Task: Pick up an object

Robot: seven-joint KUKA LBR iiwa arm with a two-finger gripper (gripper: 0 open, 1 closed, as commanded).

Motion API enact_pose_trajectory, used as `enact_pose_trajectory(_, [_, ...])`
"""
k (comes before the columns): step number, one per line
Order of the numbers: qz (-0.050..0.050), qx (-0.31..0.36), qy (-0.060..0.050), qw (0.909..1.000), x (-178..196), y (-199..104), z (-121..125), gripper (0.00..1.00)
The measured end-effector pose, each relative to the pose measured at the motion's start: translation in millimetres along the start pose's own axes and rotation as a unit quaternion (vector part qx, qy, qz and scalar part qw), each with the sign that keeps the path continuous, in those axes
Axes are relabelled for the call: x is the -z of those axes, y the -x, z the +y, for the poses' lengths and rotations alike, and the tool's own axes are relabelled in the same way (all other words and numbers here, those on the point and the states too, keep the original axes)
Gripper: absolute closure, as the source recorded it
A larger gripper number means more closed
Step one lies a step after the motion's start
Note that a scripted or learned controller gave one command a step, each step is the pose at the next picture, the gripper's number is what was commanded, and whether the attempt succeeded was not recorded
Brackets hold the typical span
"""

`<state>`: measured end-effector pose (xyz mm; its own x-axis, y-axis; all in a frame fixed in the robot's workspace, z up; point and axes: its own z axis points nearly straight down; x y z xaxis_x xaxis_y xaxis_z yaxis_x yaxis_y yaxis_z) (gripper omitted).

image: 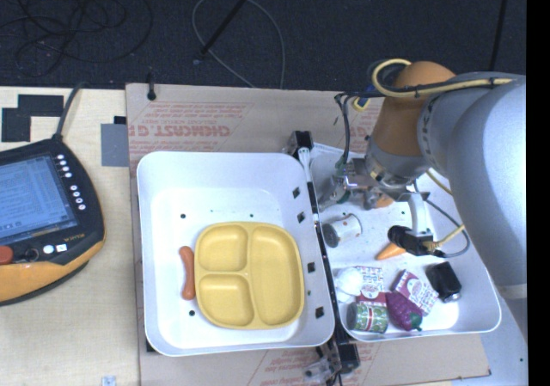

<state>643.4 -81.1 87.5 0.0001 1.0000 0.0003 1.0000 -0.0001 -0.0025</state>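
Nearest the camera, a green can [369, 317] lies at the front of the right white bin [481, 320], to the view's right of the yellow divided plate [249, 275] and slightly nearer than it. Just beyond the can, still right of the plate, a magenta packet [402, 311], a red-and-white packet [418, 291], a printed white carton [369, 278] and a small white lump [348, 283] crowd together. A black block [445, 279] lies farther right of the plate, past the packets.

The plate itself lies flat in the left white bin [159, 204], with an orange-red sausage [186, 272] just beside its left edge.

Right of the plate and a little farther back, an orange carrot-shaped piece [391, 251] lies apart from the packets, and a small white cup [346, 225] lies on its side near the wall between the bins. Beyond the cup, up and right of the plate, the hand [348, 188] hangs low over the back of the right bin; whether it is open or closed I cannot tell.

Well left of the plate, an orange-edged control pendant [43, 212] rests on the worktop [86, 324]. Brown cardboard [215, 118] shows behind the plate, under both bins.
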Motion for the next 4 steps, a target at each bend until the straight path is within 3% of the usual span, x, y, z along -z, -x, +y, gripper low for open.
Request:
enact_pose_trajectory(1, [0.0, 0.0, -0.001, 1.0, -0.4, 7.3, -54.8, 0.0])
enact_pose_trajectory(2, [0.0, 0.0, 0.0, 1.0, 0.0, 5.8, 0.1, 0.0])
enact_pose_trajectory(3, [0.0, -0.001, 0.0, 1.0, 0.0, 54.2, -52.6, 0.0])
enact_pose_trajectory(4, [0.001, 0.0, -0.003, 1.0, -1.1, 30.0, -1.1, 0.0])
